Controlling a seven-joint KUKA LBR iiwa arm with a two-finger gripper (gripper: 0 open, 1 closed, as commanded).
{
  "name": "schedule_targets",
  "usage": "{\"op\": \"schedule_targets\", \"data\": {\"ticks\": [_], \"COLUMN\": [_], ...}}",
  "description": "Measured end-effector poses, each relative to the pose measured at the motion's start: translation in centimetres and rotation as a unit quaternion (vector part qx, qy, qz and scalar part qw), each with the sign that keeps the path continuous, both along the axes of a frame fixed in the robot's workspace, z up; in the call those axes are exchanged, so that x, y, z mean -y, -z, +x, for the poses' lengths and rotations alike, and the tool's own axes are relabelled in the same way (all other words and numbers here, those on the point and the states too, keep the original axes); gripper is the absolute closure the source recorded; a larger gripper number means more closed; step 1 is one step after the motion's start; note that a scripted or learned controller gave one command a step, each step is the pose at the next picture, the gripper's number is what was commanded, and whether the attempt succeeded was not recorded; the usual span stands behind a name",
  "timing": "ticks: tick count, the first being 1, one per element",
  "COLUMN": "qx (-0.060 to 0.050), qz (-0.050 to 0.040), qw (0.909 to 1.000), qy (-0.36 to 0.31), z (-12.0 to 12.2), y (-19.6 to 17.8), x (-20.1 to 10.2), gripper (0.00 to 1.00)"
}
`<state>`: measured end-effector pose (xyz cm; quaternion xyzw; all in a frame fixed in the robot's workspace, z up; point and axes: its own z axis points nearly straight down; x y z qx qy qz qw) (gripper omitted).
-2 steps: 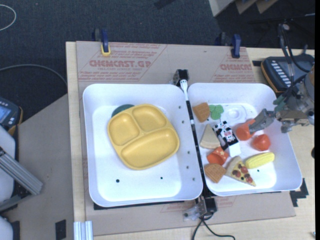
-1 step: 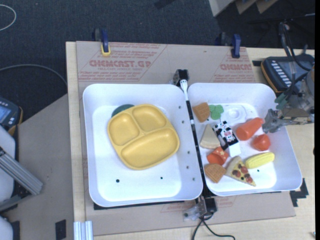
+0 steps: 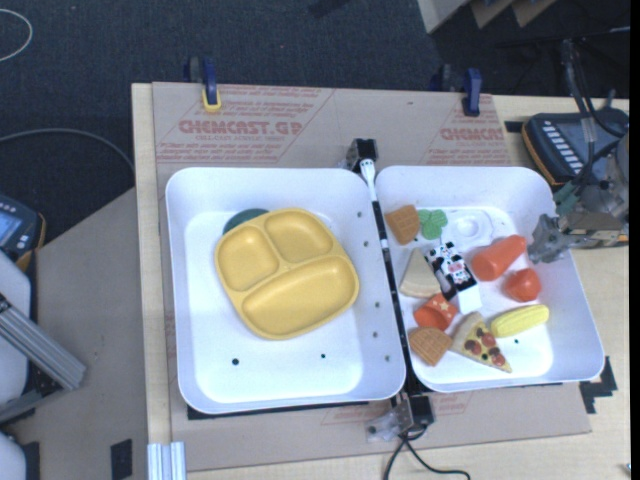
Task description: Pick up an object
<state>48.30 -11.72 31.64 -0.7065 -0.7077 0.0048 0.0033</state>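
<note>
Your gripper (image 3: 548, 236) hangs at the right rim of the right bin (image 3: 590, 343), just beside the orange carrot (image 3: 497, 257). Whether it is open or closed cannot be told from this slanted view, and nothing shows in its grasp.

Judged from the scene, the pick is not yet made. Every toy food lies on the bin floor: the carrot, a red tomato (image 3: 521, 285) just below it, a yellow corn cob (image 3: 520, 319), a pizza slice (image 3: 481, 343), a black-and-white toy cow (image 3: 450, 267) and a green piece (image 3: 432, 222). In the left bin (image 3: 190, 298) a yellow divided plate (image 3: 286, 271) rests untouched, well apart from the arm.

What remains for you is the whole grasp and lift, with the carrot or tomato the likeliest target.
</note>
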Motion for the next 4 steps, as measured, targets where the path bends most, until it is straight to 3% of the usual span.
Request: {"op": "schedule_targets", "data": {"ticks": [4], "qx": [-0.006], "qz": [-0.0027], "qw": [1.0], "qy": [-0.002], "z": [0.6], "y": [-3.0], "x": [0.2], "gripper": [1.0]}}
